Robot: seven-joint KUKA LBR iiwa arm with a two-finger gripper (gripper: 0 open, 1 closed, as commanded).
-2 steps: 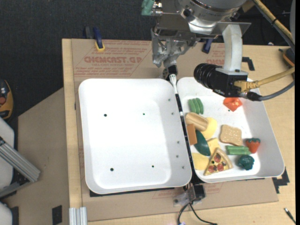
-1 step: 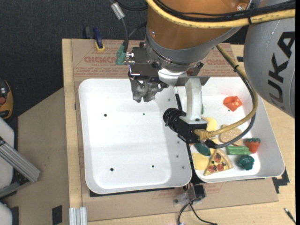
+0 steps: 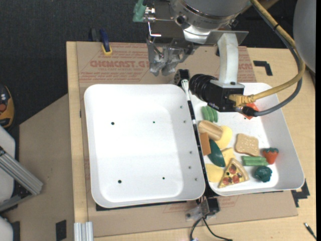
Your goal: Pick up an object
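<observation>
My gripper (image 3: pixel 163 63) hangs above the cardboard just behind the back rim of the left bin (image 3: pixel 135 149), with nothing seen under it. The toy food lies in the right bin (image 3: pixel 288 159). There I see a green pea pod (image 3: pixel 209 114), a tan bread roll (image 3: pixel 210 130), a toast slice (image 3: pixel 247 144), a pizza slice (image 3: pixel 233 173), a green bean (image 3: pixel 254 160), a red tomato (image 3: pixel 271 155), a broccoli piece (image 3: pixel 262 173) and a dark green piece (image 3: pixel 216 156). All of these lie well to the right of and nearer than the gripper.
A black cylindrical unit (image 3: pixel 213 92) on the arm hangs over the back of the right bin, with a yellow cable (image 3: pixel 281 92) running from it. A blue and yellow clamp (image 3: pixel 104 42) sits on the cardboard's back left corner. The bins' shared rims (image 3: pixel 196 139) touch.
</observation>
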